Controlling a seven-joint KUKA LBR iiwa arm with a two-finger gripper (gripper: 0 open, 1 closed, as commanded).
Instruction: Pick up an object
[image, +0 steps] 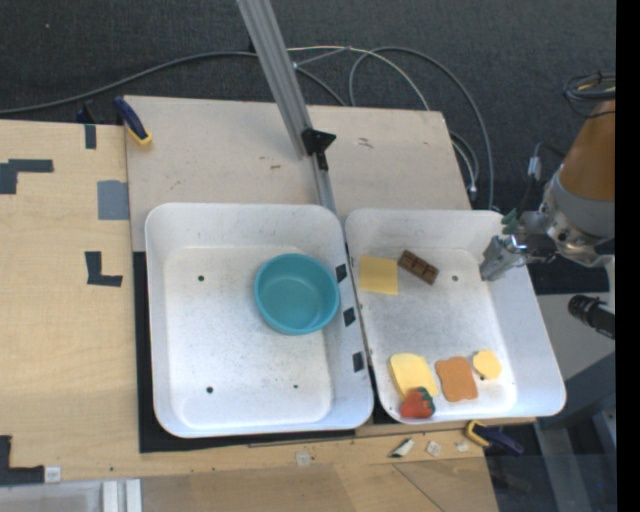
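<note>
Gripper (497, 260) sits at the right bin's (520, 330) far right rim; whether it is open or closed cannot be told, and nothing is seen in its grasp. Right bin contents: yellow square (378, 275) and brown bar (418, 266) at the far side; yellow piece (410, 371), orange slice (456, 379), small yellow round (487, 364) and strawberry (418, 403) clustered near the front rim. Bare floor lies between the groups. Left bin (180, 320) holds a teal bowl (296, 292). Both bins rest on a wooden bench (60, 300); cables run behind.
</note>
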